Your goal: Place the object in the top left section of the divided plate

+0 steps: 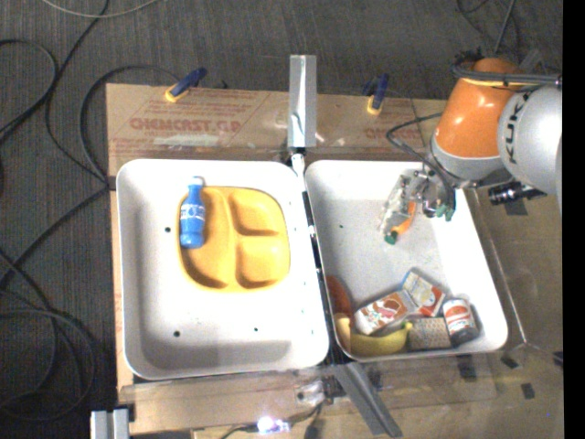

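A yellow divided plate [245, 245] lies in the left bin [146, 327]. A blue bottle [192, 214] with a white label rests along the plate's left edge, over its top left section. My gripper [409, 210] hangs over the upper middle of the right bin [352, 199], far from the plate. A small orange piece with a green end [394, 234] shows right at the gripper's tip. Whether it is held or lies on the bin floor under the gripper is unclear.
Several items crowd the right bin's front edge: a banana [379, 341], a red and white carton [382, 312], a small can [460, 318] and other packets. A metal post [302, 99] stands behind the divide between the bins.
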`<state>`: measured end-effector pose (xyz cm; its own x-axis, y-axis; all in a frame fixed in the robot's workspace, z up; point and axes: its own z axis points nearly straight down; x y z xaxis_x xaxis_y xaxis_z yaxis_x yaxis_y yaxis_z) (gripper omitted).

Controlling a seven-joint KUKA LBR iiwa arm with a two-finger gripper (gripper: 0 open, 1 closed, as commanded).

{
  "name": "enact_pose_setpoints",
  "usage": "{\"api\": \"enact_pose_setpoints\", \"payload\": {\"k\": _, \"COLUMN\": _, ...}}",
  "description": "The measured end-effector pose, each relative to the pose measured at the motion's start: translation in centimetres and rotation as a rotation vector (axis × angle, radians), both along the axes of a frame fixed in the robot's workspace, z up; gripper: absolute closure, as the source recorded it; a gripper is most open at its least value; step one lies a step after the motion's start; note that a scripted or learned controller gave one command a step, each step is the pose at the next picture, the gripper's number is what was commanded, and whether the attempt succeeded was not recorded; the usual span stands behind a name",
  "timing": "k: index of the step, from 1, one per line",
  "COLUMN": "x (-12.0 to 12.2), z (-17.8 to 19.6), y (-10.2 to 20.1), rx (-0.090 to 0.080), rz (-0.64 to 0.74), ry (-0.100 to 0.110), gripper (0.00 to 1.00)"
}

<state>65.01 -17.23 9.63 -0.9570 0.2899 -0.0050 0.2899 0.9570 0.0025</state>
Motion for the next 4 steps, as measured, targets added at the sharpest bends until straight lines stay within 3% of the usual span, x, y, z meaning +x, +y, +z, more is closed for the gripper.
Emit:
{"api": "enact_pose_setpoints", "payload": {"k": 1, "x": -5.7, "z": 8.9, "y": 8.9, "rx": 0.0, "rz": 0.1, "ry": 0.003, "gripper": 1.0}}
{"api": "enact_pose_setpoints", "payload": {"k": 2, "x": -9.0, "z": 8.7, "y": 15.0, "rx": 0.001, "rz": 0.029, "ry": 0.005, "gripper": 1.0}}
{"api": "enact_pose_setpoints", "payload": {"k": 3, "x": 1.2, "z": 18.9, "y": 17.2, "rx": -0.002, "rz": 0.279, "ry": 0.0, "gripper": 1.0}}
{"api": "enact_pose_setpoints", "payload": {"k": 4, "x": -1.6, "z": 10.2, "y": 10.2, "rx": -0.004, "rz": 0.574, "ry": 0.003, "gripper": 1.0}}
